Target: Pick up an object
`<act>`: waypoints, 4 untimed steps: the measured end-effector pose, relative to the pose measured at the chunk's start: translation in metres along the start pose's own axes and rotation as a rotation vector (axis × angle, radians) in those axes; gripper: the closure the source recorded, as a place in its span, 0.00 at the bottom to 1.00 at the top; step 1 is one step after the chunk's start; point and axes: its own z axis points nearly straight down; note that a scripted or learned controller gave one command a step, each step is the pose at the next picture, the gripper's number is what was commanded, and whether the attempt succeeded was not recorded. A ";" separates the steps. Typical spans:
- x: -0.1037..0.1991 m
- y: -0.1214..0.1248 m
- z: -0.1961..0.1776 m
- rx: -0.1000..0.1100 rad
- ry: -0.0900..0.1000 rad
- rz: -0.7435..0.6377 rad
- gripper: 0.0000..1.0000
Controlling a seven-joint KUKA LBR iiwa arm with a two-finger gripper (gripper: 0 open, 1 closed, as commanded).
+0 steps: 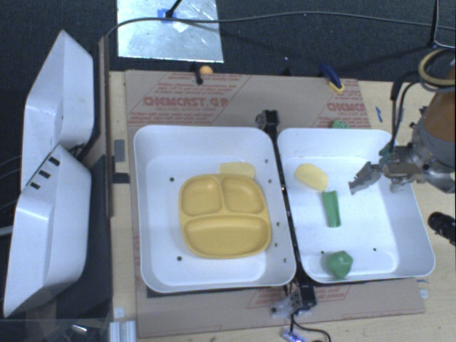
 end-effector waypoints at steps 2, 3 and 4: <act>0.019 -0.026 0.019 0.003 0.001 0.000 1.00; 0.041 -0.029 0.050 0.003 0.001 -0.002 1.00; 0.086 -0.029 0.053 0.000 0.001 -0.004 1.00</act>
